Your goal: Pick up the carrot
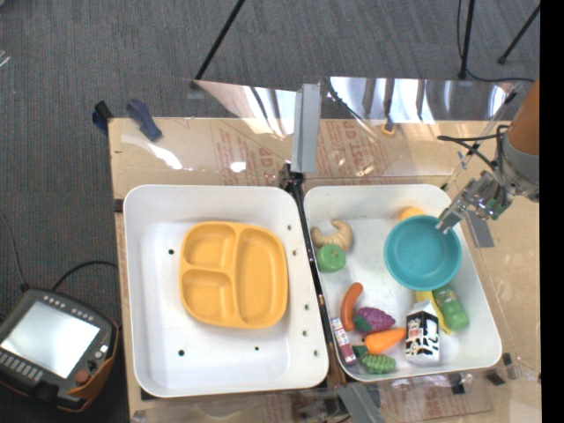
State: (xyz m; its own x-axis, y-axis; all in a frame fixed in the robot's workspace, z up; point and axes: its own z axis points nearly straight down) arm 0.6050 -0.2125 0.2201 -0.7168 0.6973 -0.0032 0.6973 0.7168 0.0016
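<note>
Above the right bin's far edge, claw [460, 208] by teal bowl [422, 253]

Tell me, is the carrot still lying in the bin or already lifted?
Still lying in the bin. The carrot rests on the right bin floor beside the milk carton; the gripper sits far above it.

Grey arm entering from the right, orange band above wrist, claw [451, 218] angled down-left
</note>
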